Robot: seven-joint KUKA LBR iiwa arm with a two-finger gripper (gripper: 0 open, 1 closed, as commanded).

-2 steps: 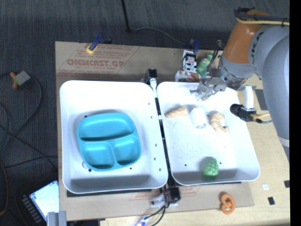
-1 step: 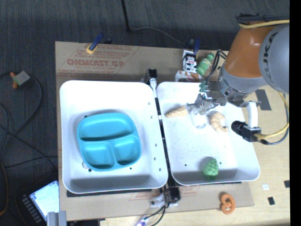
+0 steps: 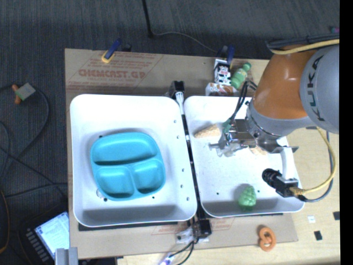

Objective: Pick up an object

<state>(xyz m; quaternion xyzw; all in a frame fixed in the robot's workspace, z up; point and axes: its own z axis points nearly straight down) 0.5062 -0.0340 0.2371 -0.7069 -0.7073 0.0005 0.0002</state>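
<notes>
The right bin (image 3: 212,195) holds a tan, bread-like piece (image 3: 207,131) near its upper left and a green bumpy object (image 3: 247,196) near its front wall. My gripper (image 3: 229,143) hangs over the middle of this bin, just right of and below the tan piece. The big grey and orange wrist covers most of it from above. A small pale piece (image 3: 258,150) peeks out beside the wrist. The green object lies well below the gripper, apart from it.
The left bin (image 3: 83,115) holds a blue divided tray (image 3: 128,164). A black cable connector (image 3: 276,181) hangs over the right bin's lower right. Small toys (image 3: 229,76) sit on the board behind the bins, and an orange ring (image 3: 267,237) lies in front.
</notes>
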